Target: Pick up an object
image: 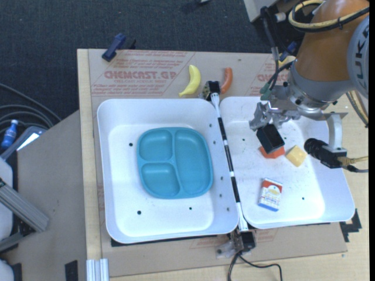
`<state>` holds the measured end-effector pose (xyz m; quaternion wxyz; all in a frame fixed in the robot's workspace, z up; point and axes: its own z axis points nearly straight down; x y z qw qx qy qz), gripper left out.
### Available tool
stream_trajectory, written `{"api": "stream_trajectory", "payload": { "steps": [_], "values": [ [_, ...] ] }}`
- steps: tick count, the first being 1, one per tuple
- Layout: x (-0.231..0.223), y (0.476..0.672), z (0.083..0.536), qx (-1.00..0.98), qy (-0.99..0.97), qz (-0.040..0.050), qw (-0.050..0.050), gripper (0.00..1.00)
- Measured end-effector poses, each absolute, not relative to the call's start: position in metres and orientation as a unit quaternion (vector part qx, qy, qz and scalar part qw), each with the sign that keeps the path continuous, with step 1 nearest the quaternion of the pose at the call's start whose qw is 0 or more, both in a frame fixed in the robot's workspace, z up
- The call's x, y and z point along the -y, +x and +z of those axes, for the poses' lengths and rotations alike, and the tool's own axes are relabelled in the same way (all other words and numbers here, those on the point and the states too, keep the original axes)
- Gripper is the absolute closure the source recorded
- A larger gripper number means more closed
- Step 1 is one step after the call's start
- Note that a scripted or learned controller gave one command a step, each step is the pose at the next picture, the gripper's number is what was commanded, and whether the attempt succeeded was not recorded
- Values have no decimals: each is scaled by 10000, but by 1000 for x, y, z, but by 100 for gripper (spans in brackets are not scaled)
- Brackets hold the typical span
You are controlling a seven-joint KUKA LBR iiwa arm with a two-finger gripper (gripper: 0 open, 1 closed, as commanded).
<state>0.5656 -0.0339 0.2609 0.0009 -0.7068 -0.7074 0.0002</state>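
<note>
We are looking down at a slant on two white bins. The arm (328, 45) is reaching in from the upper right, its orange band uppermost and its grey wrist angling down and leftward over the right bin (328, 209). The gripper (269, 134) is hanging low over the upper middle of that bin, pointing down at the floor of the bin.

A black part is showing at the tip of the gripper, directly over an orange block (273, 151), and the two are overlapping in our view. We cannot tell whether the tip is touching the block or hanging just above it, and we cannot tell how the gripper is set.

Just to the right of the block, a yellow piece (296, 156) is lying on the bin floor. Nearer the front edge, a small box (270, 194) is lying flat, well apart from the gripper.

In the left bin (117, 215), a blue tray (174, 161) with three compartments is sitting near the middle.

Behind the bins, a banana (191, 81) and a carrot (226, 79) are lying on the bench (146, 69).
</note>
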Motion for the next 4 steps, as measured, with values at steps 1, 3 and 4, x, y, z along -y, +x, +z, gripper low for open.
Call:
{"api": "stream_trajectory", "payload": {
  "steps": [1, 3, 4],
  "values": [
    [61, 609, 235, 7068, -7074, 0, -9, 100],
    [84, 581, 263, 7069, -7073, 1, -4, 100],
    [57, 548, 262, 7073, -7069, 7, 13, 100]
  ]
}}
